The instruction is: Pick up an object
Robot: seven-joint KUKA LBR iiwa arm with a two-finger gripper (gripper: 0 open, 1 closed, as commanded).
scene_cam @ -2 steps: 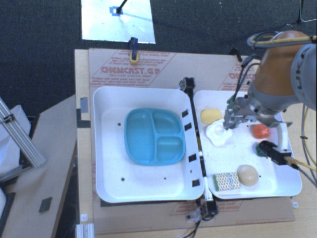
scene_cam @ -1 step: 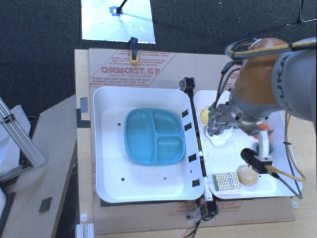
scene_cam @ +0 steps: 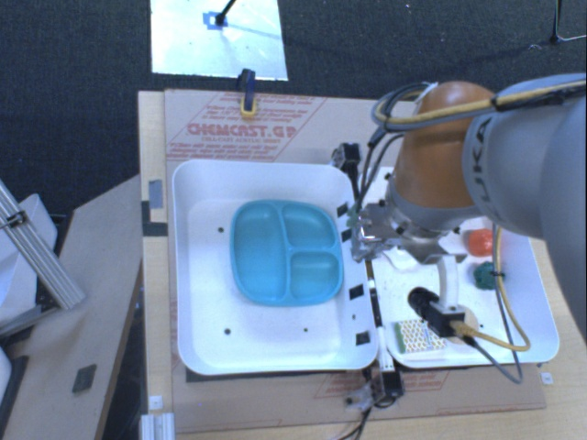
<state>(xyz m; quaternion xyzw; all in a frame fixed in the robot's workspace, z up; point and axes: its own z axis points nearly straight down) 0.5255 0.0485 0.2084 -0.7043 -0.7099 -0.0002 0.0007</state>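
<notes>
— So where does the gripper (scene_cam: 378, 236) sit just now?

— Over the wall the two bins share, at the left edge of the right bin (scene_cam: 541, 337). Whether the claw is released or clenched I cannot tell, because the wrist hides it.

— And what is there to pick?

— Nearest is the blue plate (scene_cam: 275, 255). It lies flat in the middle of the left bin (scene_cam: 197, 273), just beside the claw toward the view's left. It looks nearly as broad as long, so there's no clear axis to line up on. I'd judge its raised rim the only purchase.

— Anything in the right bin?

— Three small things, on the claw's other side. There's an orange piece (scene_cam: 479, 241), a green piece (scene_cam: 484, 274) just below it in the view, and a dotted pad (scene_cam: 417, 337) by the near wall.

— The count, then?

— One arm, two bins, one plate with three compartments, one orange piece, one green piece, one pad.
</notes>
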